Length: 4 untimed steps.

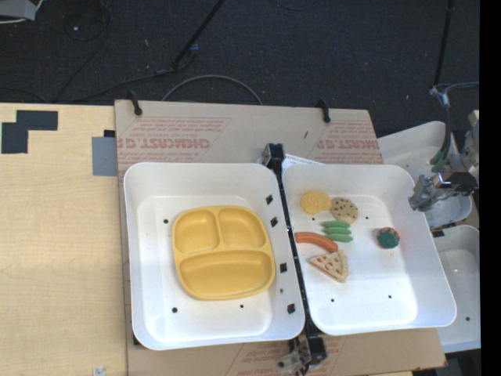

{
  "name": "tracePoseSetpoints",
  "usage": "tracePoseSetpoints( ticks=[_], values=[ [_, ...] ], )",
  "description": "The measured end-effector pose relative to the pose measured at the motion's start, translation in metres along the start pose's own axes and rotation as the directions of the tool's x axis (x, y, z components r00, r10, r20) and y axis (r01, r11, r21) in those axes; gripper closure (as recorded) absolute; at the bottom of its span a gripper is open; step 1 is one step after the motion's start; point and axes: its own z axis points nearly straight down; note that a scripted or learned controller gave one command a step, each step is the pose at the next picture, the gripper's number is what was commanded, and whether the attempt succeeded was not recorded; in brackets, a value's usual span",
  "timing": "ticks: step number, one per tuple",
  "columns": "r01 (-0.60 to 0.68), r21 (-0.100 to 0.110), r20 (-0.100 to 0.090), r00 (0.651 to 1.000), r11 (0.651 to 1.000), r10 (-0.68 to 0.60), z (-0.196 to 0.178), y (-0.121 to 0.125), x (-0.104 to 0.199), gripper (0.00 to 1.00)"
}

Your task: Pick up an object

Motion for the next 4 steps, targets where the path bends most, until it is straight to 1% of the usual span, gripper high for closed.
tracePoseSetpoints(
  ticks=[1,3,4],
  values=[
    [0.002,0.004,-0.002,1.000,1.000,-0.002,0.015,0.003,0.057,1.00],
    [0.003,0.006,-0.003,1.000,1.000,-0.003,0.043,-0.004,0.177,1.00],
    [0.002,0.004,-0.001,1.000,1.000,-0.002,0.045,0.001,0.229,1.00]
  ],
)
